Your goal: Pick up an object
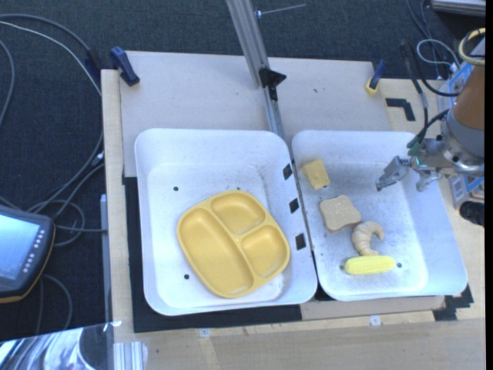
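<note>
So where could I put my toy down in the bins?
Bare floor lies around the yellow divided plastic plate in the left white bin. The right white bin is crowded along its left side; bare beneath the gripper.

The arm [471, 122] was cut off by the right edge, and a monitor [19, 249] by the left. Whether anything was held between the gripper [402, 176] fingers could not be told.
</note>
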Tool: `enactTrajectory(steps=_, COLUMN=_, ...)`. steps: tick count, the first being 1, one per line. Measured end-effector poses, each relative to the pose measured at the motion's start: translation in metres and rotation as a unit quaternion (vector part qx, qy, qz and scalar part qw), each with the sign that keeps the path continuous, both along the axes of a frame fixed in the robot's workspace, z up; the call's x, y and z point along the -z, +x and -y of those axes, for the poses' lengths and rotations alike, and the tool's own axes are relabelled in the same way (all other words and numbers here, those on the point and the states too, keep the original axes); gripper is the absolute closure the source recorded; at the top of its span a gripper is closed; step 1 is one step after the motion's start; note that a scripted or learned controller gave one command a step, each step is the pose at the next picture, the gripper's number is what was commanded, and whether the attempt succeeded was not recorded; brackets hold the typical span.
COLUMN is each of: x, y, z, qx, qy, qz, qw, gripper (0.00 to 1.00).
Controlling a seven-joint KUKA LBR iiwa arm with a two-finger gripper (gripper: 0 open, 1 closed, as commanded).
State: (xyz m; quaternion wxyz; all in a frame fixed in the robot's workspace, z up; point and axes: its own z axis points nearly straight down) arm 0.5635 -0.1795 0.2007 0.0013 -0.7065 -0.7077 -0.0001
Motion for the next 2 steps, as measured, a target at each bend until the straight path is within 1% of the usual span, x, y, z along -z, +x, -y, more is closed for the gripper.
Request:
enactTrajectory(steps=1, x=0.0, y=0.0, z=0.0, qx=0.0, qy=0.0, qz=0.0, qw=1.0, gripper=0.0)
enactTrajectory(steps=2, x=0.047, y=0.001, z=-0.009, qx=0.0, qy=0.0004, qz=-0.002, qw=1.0, gripper=0.0)
